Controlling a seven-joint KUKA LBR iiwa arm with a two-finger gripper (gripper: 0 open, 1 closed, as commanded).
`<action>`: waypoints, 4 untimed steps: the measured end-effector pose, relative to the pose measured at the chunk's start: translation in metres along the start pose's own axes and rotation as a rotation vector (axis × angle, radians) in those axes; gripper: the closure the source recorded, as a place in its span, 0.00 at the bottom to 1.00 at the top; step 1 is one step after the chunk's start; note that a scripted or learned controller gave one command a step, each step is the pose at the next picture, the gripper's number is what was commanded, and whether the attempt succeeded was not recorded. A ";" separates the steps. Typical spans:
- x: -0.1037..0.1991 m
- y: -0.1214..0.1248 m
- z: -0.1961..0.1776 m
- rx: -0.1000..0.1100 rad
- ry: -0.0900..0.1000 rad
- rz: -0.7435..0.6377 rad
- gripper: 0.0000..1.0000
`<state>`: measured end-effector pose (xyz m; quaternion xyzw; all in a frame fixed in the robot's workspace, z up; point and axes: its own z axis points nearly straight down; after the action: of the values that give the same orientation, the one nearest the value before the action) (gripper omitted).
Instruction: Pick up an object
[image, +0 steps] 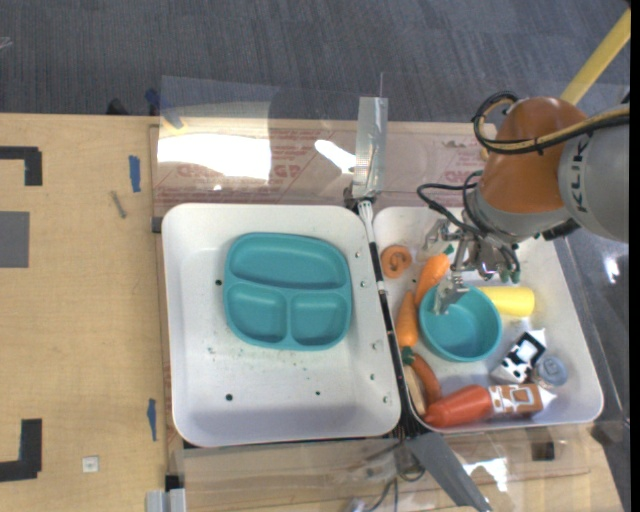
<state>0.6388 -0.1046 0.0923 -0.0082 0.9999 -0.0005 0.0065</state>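
— Where is the gripper (468, 272)?

— In the right of the frame, low over the right bin (578, 335), hanging just at the upper left rim of the teal bowl (462, 330). The bowl sits near the middle of that bin, upright.

— How is the arm (605, 180) set?

— It comes in from the upper right. The orange band (525, 150) bulges above the wrist, and the wrist points down and a little to the left, toward the bowl. Whether the gripper is spread or closed I cannot tell.

— Any writing?

— The letters "KUK" show on the grey arm at the right edge. The bottle (470, 404) lying along the lower edge of the bin has a brown and white label (515, 399), too small to read. Faint red print on the clear sheet (300, 160) at the top is unreadable as well.

— What else is near the bowl?

— A carrot (431, 272) leans against its upper left side, a yellow block (512, 300) touches its upper right, and a black and white toy (521, 353) lies just at its lower right. The left bin (190, 300) holds a teal divided plate (288, 290). Both bins rest on the tan table (70, 330).
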 end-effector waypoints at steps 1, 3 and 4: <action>0.026 0.002 0.001 0.000 0.000 0.003 0.00; -0.009 0.010 0.002 0.000 0.001 0.109 0.00; -0.014 0.007 -0.016 0.009 -0.019 0.108 1.00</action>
<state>0.6526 -0.0973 0.1081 0.0459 0.9988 -0.0043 0.0159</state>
